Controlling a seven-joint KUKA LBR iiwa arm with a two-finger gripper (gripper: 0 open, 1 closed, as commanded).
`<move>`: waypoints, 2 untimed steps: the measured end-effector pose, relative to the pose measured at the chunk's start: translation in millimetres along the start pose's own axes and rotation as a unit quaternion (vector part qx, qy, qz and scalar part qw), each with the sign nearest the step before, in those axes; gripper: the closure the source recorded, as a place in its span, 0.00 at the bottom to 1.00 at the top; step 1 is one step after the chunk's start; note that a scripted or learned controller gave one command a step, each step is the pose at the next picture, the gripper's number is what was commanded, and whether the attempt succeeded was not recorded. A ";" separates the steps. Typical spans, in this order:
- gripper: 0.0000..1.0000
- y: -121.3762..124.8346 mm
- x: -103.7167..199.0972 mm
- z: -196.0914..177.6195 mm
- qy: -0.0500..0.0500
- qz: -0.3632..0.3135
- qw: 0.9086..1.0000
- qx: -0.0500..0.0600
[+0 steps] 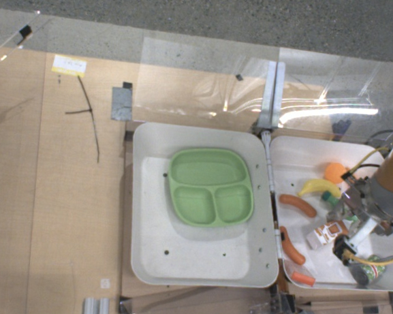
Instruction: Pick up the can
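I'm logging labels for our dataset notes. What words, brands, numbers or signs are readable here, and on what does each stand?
Nothing reads clearly in this view.
Yellow-and-white sticker on the bench: print too blurred to read.
Small carton in the right bin: brown markings, too small to read.
Can in the right bin: green-and-white label, unreadable.
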State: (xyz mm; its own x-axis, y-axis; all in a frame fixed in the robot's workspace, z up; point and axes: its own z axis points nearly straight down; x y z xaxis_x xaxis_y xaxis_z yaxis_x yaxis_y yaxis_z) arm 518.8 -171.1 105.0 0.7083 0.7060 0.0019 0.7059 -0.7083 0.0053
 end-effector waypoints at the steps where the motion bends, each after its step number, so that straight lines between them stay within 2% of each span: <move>1: 0.00 0.0 0.1 0.0 0.000 0.000 1.000 0.000; 2: 0.00 0.0 0.1 0.0 0.000 0.000 1.000 0.000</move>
State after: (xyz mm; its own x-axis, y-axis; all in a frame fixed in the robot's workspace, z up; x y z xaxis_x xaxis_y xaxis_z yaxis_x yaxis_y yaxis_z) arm 518.8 -171.1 105.0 0.7083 0.7059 0.0017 0.7059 -0.7083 0.0053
